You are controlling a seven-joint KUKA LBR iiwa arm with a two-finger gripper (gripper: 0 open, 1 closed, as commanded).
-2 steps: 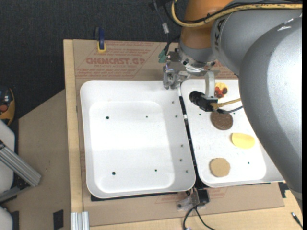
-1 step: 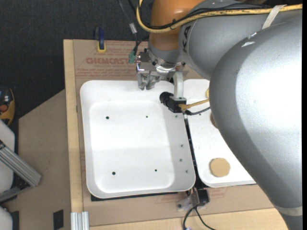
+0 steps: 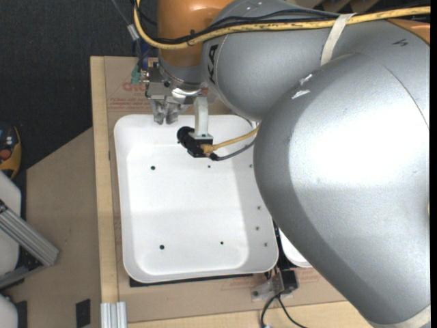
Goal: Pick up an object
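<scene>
The camera view looked down at a slant on a wooden bench (image 3: pixel 102 183) carrying a shallow white bin (image 3: pixel 184 251). The bin had rounded corners and a few small dark dots spaced across its floor. A sliver of a second white bin (image 3: pixel 295 255) showed at its right, mostly hidden behind the arm.

The large grey robot arm (image 3: pixel 341 183) took up the whole right side of the picture, reaching in from the right and bending toward the far edge of the bin. An orange band (image 3: pixel 188 9) sat above its wrist, and a yellow cable (image 3: pixel 273 27) ran along the arm's upper surface.

The gripper (image 3: pixel 164 117) hung at the bin's far left corner, its short metal fingers (image 3: pixel 159 115) pointing down and just above the far rim. The fingers stood close together, with only a narrow gap, and nothing could be seen between them.

Just to the right of the gripper, a pale vertical post (image 3: pixel 202 118) came down from the wrist to a small black fitting (image 3: pixel 193 143) with a cable trailing off to the right. That fitting hung over the bin's far floor.

No loose object to pick up could be made out on the visible floor of the bin.
</scene>
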